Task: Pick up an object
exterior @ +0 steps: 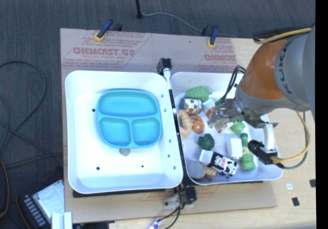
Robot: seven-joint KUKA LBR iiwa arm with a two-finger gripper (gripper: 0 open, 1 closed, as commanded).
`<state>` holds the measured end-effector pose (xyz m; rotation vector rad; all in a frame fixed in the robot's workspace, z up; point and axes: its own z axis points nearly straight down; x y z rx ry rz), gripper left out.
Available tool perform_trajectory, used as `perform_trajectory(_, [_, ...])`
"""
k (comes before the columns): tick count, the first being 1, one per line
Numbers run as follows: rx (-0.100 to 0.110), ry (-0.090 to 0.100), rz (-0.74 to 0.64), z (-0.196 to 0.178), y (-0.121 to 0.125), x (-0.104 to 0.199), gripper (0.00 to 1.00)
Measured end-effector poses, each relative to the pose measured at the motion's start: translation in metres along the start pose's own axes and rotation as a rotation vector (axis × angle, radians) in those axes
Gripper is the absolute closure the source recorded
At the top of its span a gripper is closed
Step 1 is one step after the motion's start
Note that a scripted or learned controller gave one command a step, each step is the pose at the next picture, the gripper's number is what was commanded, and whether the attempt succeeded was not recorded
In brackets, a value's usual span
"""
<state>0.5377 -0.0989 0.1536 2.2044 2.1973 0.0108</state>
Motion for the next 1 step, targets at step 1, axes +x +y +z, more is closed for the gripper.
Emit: perform_trajectory(1, [0.0, 0.0, 0.0, -0.0094, 0.0004, -0.0001, 1.0])
